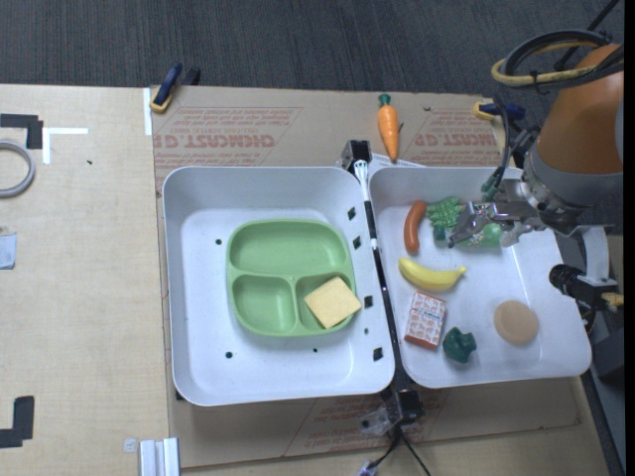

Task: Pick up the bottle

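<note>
Where arm reaches from right | fingers (466,228) low over right bin (556,355) | grip unclear

Glossy green plastic tray (260,249) in smooth white plastic bin (194,296).

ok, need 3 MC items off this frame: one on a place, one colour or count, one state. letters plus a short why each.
1. Where does the yellow block lie?
A. in the green tray's lower right compartment
B. in the right bin beside the banana
C. on the cardboard outside the bins

2. What colour is the divided tray?
A. blue
B. green
C. red

3. How does the carrot lie?
A. inside the left bin
B. on the tray
C. outside both bins, on the cardboard above them

Key:
1 A, the block sits in the tray in the left bin.
2 B, the tray is light green.
3 C, the carrot lies beyond the right bin rim.
</note>
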`<action>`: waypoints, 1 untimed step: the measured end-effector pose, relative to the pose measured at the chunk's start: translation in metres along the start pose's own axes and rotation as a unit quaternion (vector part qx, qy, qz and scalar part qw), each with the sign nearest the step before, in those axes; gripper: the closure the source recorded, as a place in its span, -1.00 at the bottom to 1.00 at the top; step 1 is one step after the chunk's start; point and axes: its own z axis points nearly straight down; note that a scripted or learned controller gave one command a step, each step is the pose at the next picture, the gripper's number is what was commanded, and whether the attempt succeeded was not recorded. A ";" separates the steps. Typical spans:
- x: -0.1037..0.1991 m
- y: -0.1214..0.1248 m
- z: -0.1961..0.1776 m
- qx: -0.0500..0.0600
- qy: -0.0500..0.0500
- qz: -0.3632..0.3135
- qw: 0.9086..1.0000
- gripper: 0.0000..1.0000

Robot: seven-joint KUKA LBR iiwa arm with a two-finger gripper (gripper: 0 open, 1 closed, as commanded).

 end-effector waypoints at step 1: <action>0.000 0.000 -0.009 0.000 0.000 0.000 1.000 1.00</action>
